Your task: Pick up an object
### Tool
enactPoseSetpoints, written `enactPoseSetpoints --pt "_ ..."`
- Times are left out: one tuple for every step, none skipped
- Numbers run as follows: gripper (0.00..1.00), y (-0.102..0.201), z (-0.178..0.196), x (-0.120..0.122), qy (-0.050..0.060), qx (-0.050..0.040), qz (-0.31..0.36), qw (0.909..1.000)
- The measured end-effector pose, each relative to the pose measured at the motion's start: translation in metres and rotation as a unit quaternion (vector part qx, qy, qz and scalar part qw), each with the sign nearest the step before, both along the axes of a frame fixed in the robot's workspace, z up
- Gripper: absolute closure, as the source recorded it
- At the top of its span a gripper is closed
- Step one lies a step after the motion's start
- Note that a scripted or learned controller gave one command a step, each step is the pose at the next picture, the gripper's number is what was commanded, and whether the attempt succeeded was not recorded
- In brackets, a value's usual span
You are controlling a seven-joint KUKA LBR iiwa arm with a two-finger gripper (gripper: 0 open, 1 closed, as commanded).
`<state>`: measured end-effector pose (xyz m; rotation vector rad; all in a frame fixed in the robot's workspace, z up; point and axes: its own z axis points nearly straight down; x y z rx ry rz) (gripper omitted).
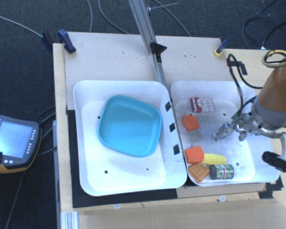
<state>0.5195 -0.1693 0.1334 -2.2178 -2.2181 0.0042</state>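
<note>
My gripper (222, 131) hangs over the middle of the right bin (243, 92), reaching in from the right below the grey and orange arm (275, 97). Its fingers look open, with nothing between them. An orange block (191, 123) lies to its left, and a red and white carton (201, 104) sits further back. Along the bin's front edge lie a red-orange piece (194, 154), a yellow corn cob (214, 159), a tan waffle-like piece (199, 172) and a dark can (222, 171) on its side. The gripper touches none of them.
The left bin (86, 128) holds a large blue plate (130, 125). A metal pole (145, 23) slants down to the divider between the bins. A handheld pendant (12, 142) lies left of the bench. Cables (238, 73) run along the arm.
</note>
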Motion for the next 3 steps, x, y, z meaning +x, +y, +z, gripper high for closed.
enactPoseSetpoints --pt "0.0 0.0 -0.039 -0.001 -0.001 -0.0004 0.0 1.0" --pt "1.0 0.0 -0.027 0.0 -0.003 -0.0008 0.0 1.0" --pt "1.0 0.001 0.036 0.001 -0.006 -0.0015 0.0 1.0"
